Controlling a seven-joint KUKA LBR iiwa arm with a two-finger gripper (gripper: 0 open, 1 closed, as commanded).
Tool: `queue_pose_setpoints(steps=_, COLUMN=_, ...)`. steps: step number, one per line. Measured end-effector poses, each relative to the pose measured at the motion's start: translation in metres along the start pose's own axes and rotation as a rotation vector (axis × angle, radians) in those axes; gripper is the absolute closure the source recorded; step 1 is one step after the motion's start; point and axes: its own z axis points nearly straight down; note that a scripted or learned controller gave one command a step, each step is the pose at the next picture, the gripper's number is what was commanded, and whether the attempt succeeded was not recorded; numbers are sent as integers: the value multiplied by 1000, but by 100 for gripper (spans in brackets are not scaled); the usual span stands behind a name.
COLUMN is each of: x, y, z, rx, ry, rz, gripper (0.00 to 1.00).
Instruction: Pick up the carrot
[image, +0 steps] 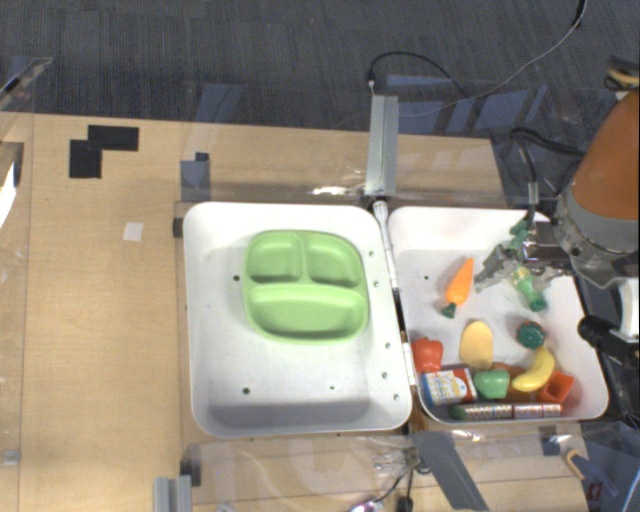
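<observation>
The orange carrot (459, 283) with a green stub at its lower end lies tilted in the right bin (430, 235), near the bin's middle left. My gripper (526, 264) hovers to the right of it, over the bin's upper right part, a short gap away from the carrot. Its green-tipped fingers (518, 236) stand open with nothing between them. The grey arm with its orange band comes in from the right edge.
Below the carrot lie a yellow fruit (477, 343), a red pepper (427, 353), a small box (447, 385), a green fruit (492, 382), a banana (535, 370) and a red-and-green piece (530, 333). The left bin (215, 300) holds a green divided plate (305, 283).
</observation>
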Motion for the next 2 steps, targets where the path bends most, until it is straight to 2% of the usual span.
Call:
queue_pose_setpoints(steps=1, x=17, y=42, z=81, rx=2, ry=1, rz=5, gripper=0)
queue_pose_setpoints(steps=2, x=1, y=29, z=111, rx=1, ry=1, rz=-72, gripper=0)
